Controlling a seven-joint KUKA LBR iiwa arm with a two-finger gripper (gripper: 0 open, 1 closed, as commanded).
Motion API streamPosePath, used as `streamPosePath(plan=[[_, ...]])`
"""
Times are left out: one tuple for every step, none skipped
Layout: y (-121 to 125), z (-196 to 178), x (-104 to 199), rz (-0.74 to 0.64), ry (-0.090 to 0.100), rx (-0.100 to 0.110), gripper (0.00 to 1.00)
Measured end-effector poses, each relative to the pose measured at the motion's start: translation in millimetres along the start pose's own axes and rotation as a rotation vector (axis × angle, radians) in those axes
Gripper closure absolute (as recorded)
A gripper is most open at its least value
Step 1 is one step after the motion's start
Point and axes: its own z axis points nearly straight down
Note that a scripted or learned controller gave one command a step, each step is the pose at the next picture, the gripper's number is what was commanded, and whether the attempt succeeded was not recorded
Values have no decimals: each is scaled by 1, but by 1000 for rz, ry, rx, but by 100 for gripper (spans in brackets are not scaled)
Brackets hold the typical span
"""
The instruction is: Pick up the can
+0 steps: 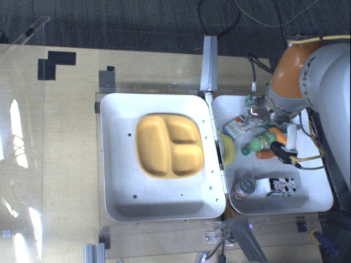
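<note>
No text, brand or number can be read; the print on the small black-and-white carton (281,186) is too blurred

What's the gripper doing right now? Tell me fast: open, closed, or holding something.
Gripper: cannot be told. It sits low in the right bin over the clutter at the far end, apart from the can near the front.

A tray (167,145) lies in the left bin (115,201); the can (244,187) lies in the right bin (318,201).
</note>
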Motion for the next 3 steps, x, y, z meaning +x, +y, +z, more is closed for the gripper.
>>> streamPosePath(plan=[[0,0,-2,3,-2,0,0],[-10,6,-26,394,8,-5,0],[-6,-8,-22,385,10,-17,100]])
